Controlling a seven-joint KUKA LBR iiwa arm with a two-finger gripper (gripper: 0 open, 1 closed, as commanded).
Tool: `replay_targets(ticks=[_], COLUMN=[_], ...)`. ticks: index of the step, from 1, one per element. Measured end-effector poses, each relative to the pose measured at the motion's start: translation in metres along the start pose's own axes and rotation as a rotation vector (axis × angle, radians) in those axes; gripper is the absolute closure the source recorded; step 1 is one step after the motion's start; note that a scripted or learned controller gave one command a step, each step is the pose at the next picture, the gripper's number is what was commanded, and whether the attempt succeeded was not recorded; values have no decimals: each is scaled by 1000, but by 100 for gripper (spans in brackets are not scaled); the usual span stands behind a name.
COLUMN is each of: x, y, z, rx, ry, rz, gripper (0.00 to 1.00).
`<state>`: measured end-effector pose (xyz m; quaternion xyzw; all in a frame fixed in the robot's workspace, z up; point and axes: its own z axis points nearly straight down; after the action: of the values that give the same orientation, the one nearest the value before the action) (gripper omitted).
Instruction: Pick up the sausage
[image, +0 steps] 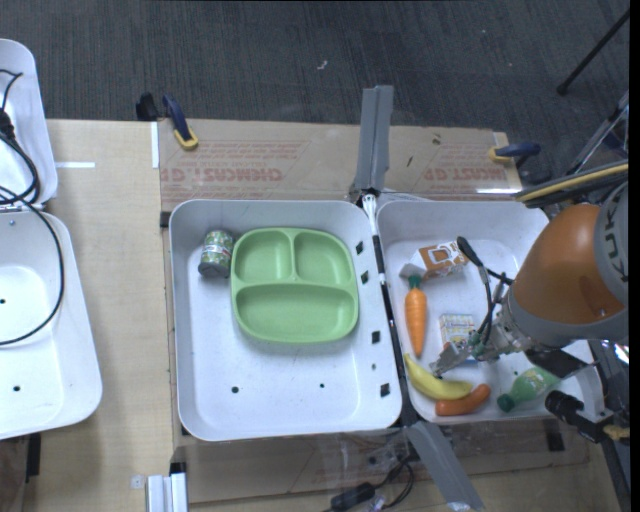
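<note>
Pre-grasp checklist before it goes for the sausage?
1. Sausage in view, at the near edge of the right bin: ok.
2. Gripper over the right bin: ok.
3. Gripper centred above the sausage: not ok, it sits farther back, over the banana.
4. Space around the sausage: not ok, the banana lies against it and the green bottle lies just to its right.
5. Finger state: cannot tell.
6. Carrot clear of the sausage: ok.

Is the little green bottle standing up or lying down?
Lying down. The green bottle rests on its side on the floor of the right bin, its cap end pointing toward the sausage.
</note>
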<state>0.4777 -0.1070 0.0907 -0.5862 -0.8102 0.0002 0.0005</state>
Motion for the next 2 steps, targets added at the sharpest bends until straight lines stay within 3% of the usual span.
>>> replay_targets(ticks=[1,2], x=[-73,-5], y=[-25,-2], z=[0,0], rx=[1,2], ry=[-1,1], rz=[163,37], gripper=[0,0])
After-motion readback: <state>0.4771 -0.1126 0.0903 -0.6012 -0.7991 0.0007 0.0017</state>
